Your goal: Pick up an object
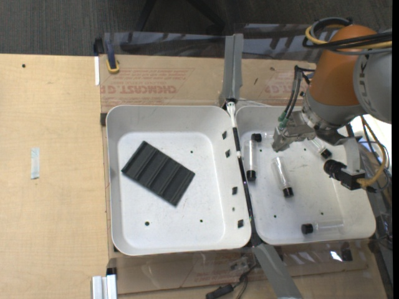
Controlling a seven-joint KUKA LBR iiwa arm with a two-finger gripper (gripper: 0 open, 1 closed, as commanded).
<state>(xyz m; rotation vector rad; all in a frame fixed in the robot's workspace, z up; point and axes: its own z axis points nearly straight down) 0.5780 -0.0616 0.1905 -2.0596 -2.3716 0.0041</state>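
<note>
A flat black ribbed panel (158,172) lies at a slant in the left bin (118,229). The right bin (355,229) holds several clear tubes with black caps: one (250,161) along its left wall, one (282,177) in the middle, and one (323,227) near the front edge. My gripper (280,142) hangs over the back of the right bin, just above and behind the middle tube. Nothing shows in its grasp. The wrist hides its tips.
A grey divider post (233,67) stands behind the seam between the bins. Yellow and black cables (349,173) hang off the arm over the right bin's right side. A small black cap (256,138) sits near the gripper. Cardboard surrounds the bins.
</note>
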